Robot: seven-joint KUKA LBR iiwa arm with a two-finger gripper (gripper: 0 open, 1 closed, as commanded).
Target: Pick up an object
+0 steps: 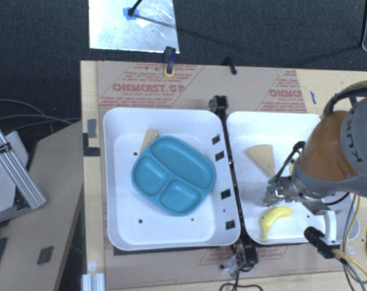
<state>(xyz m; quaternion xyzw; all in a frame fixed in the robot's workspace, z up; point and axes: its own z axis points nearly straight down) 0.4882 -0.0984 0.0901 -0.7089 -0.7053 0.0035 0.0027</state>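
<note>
A yellow banana [273,218] lies near the front of the right bin [250,126]. A tan wedge-shaped piece [262,158] lies further back in the same bin. My gripper [275,193] hangs low over the right bin, just behind the banana and in front of the wedge; the wrist hides most of it. The grey arm with its orange band [329,153] covers the right half of that bin. In the left bin [119,162] a blue divided plate [173,174] lies flat, with another tan piece [148,139] partly tucked under its back left edge.
A black divider with clips [227,174] runs between the two bins. Cardboard [147,86] lines the bench behind them. A yellow-handled clamp [169,62] sits at the back edge. Cables [347,265] trail at the front right corner.
</note>
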